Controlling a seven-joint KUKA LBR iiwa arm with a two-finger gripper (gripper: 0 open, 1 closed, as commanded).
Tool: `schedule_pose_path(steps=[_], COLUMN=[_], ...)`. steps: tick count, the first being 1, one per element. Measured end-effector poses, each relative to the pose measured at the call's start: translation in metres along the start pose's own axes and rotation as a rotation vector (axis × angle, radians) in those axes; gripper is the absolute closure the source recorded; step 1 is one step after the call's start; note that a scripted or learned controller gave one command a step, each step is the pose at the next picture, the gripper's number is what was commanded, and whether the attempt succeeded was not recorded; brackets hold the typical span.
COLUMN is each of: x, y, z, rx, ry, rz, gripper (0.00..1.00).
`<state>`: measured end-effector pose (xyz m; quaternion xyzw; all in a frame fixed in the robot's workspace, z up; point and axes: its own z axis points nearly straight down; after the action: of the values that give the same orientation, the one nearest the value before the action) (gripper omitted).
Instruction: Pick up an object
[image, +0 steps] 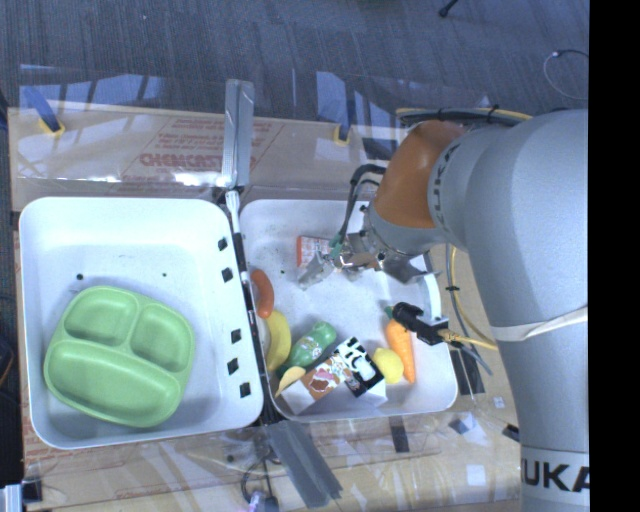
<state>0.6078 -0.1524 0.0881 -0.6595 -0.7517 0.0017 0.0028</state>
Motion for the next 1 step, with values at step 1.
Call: schedule_pose_path(steps=[1], x=[0.0006], y=[-0.0003], z=[-0.0058], rx=[0.007], ry=[0.002], rz=[-0.004], gripper=[1.00])
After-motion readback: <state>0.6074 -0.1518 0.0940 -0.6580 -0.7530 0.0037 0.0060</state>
